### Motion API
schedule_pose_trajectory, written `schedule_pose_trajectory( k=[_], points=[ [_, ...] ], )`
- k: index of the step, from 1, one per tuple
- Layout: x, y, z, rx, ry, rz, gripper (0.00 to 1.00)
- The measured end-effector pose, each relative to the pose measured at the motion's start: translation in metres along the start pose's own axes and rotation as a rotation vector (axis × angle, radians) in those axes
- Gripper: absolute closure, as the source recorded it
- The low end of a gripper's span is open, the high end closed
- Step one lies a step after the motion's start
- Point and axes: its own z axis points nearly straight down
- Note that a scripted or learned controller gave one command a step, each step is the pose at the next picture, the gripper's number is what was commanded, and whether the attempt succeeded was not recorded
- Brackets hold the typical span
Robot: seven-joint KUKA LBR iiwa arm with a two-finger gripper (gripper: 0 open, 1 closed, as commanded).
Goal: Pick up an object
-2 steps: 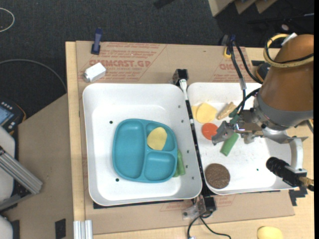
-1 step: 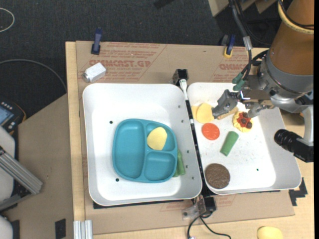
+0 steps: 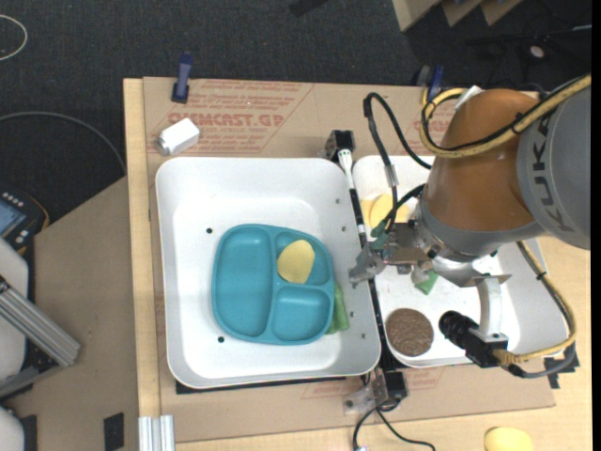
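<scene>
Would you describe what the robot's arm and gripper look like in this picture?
The arm is grey with dark KUKA lettering and a broad orange band above the wrist. Black and yellow cables loop along it. Below the band sits a grey metal gripper assembly with small green parts.

My wrist band (image 3: 484, 163) looks smooth, glossy orange. Both bins (image 3: 254, 181) are smooth white plastic with a soft sheen; the teal tray (image 3: 249, 289) is matt plastic; the brown disc (image 3: 409, 331) looks rough and speckled; the table (image 3: 235, 111) is matt cardboard
</scene>
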Motion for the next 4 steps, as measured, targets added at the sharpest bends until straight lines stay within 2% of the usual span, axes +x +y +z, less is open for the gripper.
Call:
schedule_pose_trajectory(
  k=[1, 2, 4],
  points=[
    [-0.001, 0.003, -0.019, -0.020, 0.001, 0.002, 1.00],
    [-0.053, 0.002, 0.038, -0.009, -0.001, 0.007, 1.00],
    [-0.049, 0.004, 0.015, -0.022, 0.000, 0.003, 1.00]
  ],
)
